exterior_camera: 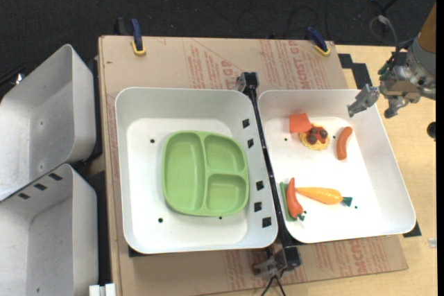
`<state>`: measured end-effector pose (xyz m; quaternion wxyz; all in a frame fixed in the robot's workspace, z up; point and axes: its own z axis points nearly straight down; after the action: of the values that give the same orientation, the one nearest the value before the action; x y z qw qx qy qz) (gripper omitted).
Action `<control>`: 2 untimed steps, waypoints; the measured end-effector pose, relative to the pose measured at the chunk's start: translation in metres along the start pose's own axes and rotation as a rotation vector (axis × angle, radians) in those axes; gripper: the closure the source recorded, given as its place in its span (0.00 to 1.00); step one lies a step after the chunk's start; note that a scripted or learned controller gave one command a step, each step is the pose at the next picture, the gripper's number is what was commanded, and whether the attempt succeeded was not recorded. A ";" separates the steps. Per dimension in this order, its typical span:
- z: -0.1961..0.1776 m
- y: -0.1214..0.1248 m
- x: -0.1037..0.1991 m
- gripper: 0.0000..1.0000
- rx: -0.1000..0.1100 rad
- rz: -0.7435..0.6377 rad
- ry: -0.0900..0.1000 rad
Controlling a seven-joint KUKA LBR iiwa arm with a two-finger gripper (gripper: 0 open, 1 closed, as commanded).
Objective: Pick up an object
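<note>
My gripper (379,103) hangs over the far right corner of the right bin (388,170), with its two fingers spread open and nothing between them. Below and left of it in the bin lie a red sausage (343,143), a small round tart with dark berries (316,137) and an orange-red wedge (300,123). Nearer the front lie a yellow-orange carrot (320,195) and a red chili pepper (294,199), side by side.
The left bin (132,149) holds a green divided plate (206,173). A black clamp bar (258,149) runs between the bins. Two white tubs (41,170) stand off the bench at the left. Blue-yellow clamps (138,37) grip the board's far edge.
</note>
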<state>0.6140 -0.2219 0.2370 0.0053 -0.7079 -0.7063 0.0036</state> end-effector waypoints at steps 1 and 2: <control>-0.008 0.003 0.001 0.00 -0.013 -0.004 -0.003; 0.056 0.001 0.003 0.00 -0.007 -0.002 -0.001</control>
<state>0.6139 -0.2187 0.1814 0.0024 -0.7073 -0.7069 0.0015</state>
